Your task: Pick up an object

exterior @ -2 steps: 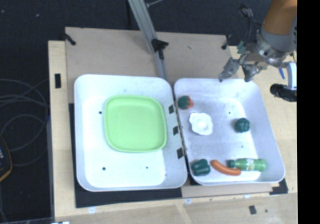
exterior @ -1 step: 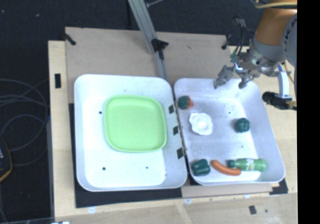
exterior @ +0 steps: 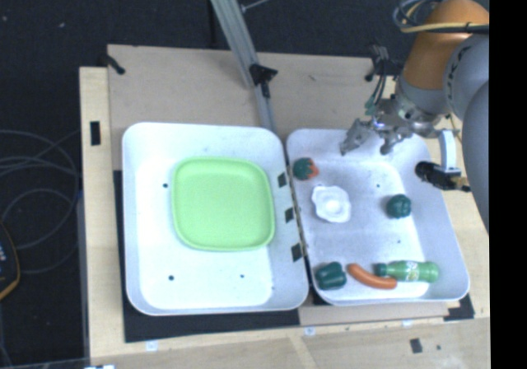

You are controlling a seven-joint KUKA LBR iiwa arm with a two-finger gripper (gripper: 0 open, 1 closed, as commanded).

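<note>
My gripper (exterior: 368,143) hangs over the far edge of the right bin (exterior: 428,194), its two fingers spread apart and nothing between them. Below it in that bin lie a small green and orange piece (exterior: 305,168), a white cup-like object (exterior: 331,203), and a dark green round object (exterior: 398,206). Along the near edge sit a dark green block (exterior: 330,276), an orange carrot-shaped piece (exterior: 370,277) and a green bottle (exterior: 409,271) on its side.
The left bin (exterior: 144,194) holds a light green square plate (exterior: 222,203). A grey pole (exterior: 235,25) slants up from a clamp behind the bins. The arm's grey and orange body (exterior: 436,54) fills the upper right.
</note>
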